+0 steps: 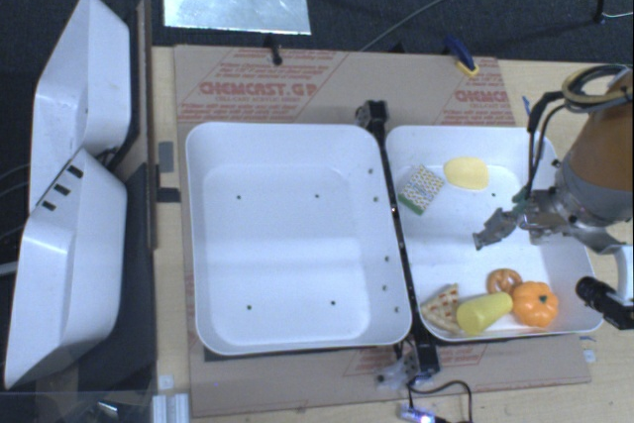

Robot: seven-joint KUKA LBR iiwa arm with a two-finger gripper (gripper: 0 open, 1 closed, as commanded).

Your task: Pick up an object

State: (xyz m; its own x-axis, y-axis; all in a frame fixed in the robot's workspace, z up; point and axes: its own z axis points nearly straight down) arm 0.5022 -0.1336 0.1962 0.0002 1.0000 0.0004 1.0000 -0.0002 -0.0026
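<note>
Dark floor, cardboard-topped surface (327,79), two white bins. Yellow lemon-like piece (467,173) in right bin (555,146), far side: looks light, stiff, smooth, likely slippery; pinch across narrow middle. Patterned packet (421,187) just beside. My fingers (490,235) nearby; cannot tell how open, nothing visibly held.

Red block lettering reading "CHEMCAST GP" is printed on the brown cardboard sheet (327,74) that lies on the bench under the bins, near the sheet's far left corner. A second red print sits near the sheet's far right corner, partly cut off and too faint to read.
</note>
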